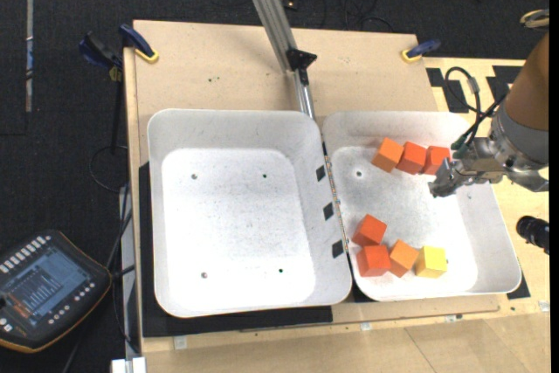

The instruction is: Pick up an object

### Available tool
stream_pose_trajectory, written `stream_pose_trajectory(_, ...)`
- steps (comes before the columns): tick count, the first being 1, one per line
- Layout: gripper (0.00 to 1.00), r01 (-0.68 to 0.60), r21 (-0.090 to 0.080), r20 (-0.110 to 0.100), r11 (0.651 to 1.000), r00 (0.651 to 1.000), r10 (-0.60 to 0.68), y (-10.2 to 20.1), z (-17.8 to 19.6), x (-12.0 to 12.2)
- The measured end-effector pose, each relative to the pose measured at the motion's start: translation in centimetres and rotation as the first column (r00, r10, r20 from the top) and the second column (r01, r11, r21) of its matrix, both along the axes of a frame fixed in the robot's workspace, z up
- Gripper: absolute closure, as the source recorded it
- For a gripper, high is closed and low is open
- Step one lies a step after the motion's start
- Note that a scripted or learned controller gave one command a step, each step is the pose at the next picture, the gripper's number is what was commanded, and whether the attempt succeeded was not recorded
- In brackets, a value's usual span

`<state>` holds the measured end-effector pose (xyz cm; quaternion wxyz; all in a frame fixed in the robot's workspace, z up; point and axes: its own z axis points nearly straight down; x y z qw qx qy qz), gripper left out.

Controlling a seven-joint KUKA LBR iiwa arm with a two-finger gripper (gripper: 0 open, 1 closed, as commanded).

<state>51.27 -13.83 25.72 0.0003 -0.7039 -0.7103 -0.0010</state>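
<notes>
Seen from above, the gripper (444, 184) hangs low over the right bin (489, 275), just right of a row of three orange blocks (410, 157) near the bin's far side — whether its fingers are apart or together cannot be told from here. Nearer the front of that bin sit two red-orange blocks (372, 245), an orange block (403, 257) and a yellow block (431, 261), clustered close together — the left bin (166, 144) lies alongside.

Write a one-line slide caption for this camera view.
Gripper hovering in the right bin beside a row of three orange blocks; four more blocks, one yellow, sit nearer the front.
</notes>
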Motion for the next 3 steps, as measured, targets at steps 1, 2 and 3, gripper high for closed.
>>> stream_pose_trajectory(1,1.00,0.001,0.000,-0.001,1.000,1.000,-0.001,5.3,-1.5,-0.3)
stream_pose_trajectory(2,1.00,0.000,0.001,-0.002,1.000,1.000,0.000,11.7,-1.7,-1.0)
stream_pose_trajectory(3,1.00,-0.001,0.001,-0.002,1.000,1.000,0.001,18.2,-2.1,-1.3)
